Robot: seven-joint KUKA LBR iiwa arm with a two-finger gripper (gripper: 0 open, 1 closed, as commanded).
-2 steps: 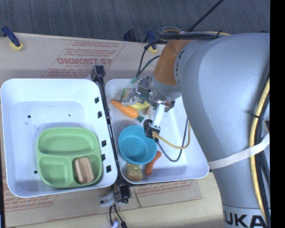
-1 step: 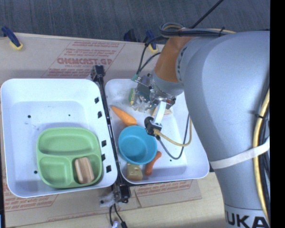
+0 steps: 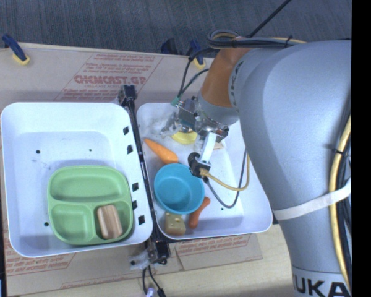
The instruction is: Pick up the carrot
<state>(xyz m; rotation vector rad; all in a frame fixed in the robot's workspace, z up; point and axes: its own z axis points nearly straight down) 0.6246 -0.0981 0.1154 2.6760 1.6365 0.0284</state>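
Jaws' state can't be told, seemingly behind the wrist [image 3: 198, 119]; carrot [image 3: 161, 150] lies free beside it.

- My arm [image 3: 297, 141] comes in from the right, its broad grey body covering much of that side.
- The orange band [image 3: 221, 76] shows above the wrist.
- My gripper [image 3: 184, 124] points down and to the left, low.
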